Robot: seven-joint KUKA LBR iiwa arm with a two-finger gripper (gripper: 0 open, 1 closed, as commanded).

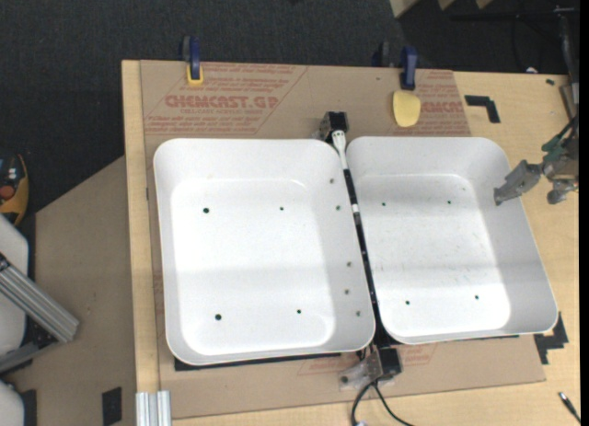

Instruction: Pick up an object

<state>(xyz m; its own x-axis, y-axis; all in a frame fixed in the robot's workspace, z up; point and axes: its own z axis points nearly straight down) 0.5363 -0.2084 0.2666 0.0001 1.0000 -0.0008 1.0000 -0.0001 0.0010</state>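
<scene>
The gripper (532, 183) hangs at the right rim of the right bin (442, 323); I cannot tell its state. No object to pick is visible, so the step is still searching.

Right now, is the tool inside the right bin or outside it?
Outside. The tool sits at the right bin's right rim, near its upper corner, not over its floor; whether it is open cannot be told.

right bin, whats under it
The right bin lies on a brown board, which shows around its rim. A black strip runs between it and the left bin. The board beneath is covered.
</scene>
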